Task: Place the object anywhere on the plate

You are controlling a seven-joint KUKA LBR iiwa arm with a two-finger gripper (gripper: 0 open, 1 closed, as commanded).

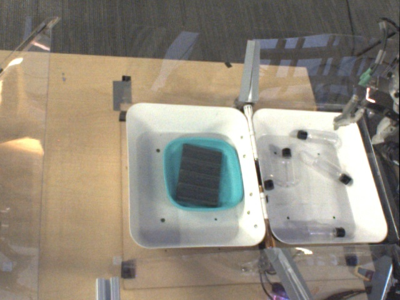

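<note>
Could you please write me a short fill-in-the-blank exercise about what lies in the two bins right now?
1. The teal plate sits in the ____ bin.
2. The dark ridged block lies on the ____.
3. The clear tubes in the right bin have ____ caps.

Missing words: left; plate; black

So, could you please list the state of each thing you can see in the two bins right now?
Teal plate: sitting flat in the left bin.
Dark ridged block: lying flat on the plate, inside its rim.
Clear tubes with black caps: lying on their sides, scattered in the right bin.
</note>
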